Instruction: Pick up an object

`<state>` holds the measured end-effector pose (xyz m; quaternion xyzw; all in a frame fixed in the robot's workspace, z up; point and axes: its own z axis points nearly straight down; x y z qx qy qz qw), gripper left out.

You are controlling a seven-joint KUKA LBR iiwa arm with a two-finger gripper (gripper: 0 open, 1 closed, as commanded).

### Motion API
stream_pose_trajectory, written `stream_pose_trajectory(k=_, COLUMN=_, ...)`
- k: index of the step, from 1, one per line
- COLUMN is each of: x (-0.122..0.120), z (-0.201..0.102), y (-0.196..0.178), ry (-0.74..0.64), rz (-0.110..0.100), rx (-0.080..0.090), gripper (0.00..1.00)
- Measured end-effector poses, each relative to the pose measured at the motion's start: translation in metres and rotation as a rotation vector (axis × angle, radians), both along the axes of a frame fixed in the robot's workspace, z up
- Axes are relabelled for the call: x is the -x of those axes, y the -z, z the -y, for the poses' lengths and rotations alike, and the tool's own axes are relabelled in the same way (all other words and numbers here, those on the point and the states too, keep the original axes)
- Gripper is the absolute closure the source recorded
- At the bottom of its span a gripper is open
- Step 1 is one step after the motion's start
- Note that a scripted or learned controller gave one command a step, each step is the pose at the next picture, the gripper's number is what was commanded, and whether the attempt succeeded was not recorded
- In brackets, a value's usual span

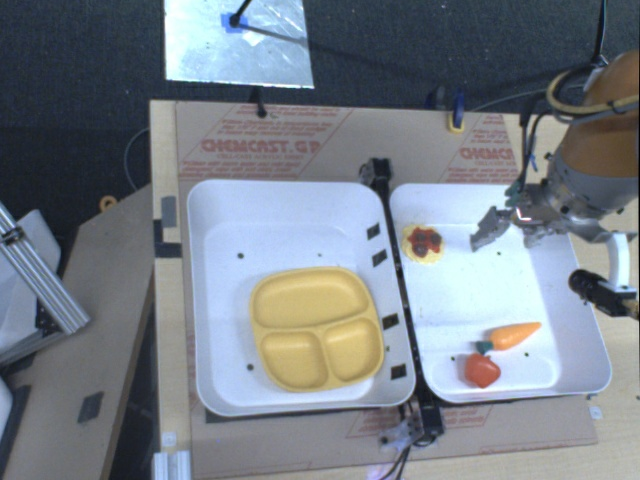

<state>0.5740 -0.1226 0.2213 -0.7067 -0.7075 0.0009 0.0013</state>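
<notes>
Gripper hangs over the upper part of the right bin, reaching in from the right; grey wrist and orange band behind it toward the right edge. Fingers point left and slightly down in the view. Whether the fingers are apart or together cannot be told at this angle and size; nothing is visibly between them.

Nearest object: small pizza toy, yellow round with red topping, just left of the gripper, lying on the bin floor close to the divider between bins. Apart from the gripper.

Below the gripper, toward the near edge of the same bin: orange carrot, lying roughly level with its green end to the left. Just below-left of it, a red tomato-like piece, near the carrot's green end.

Further left, past the divider: left bin, holding a yellow compartment tray with three sections, well apart from the gripper.
</notes>
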Motion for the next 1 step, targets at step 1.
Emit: stream_pose_trajectory(k=1, x=-0.0074, z=-0.0075, y=0.0536, ry=-0.002, rz=0.001, rx=0.0, gripper=0.0)
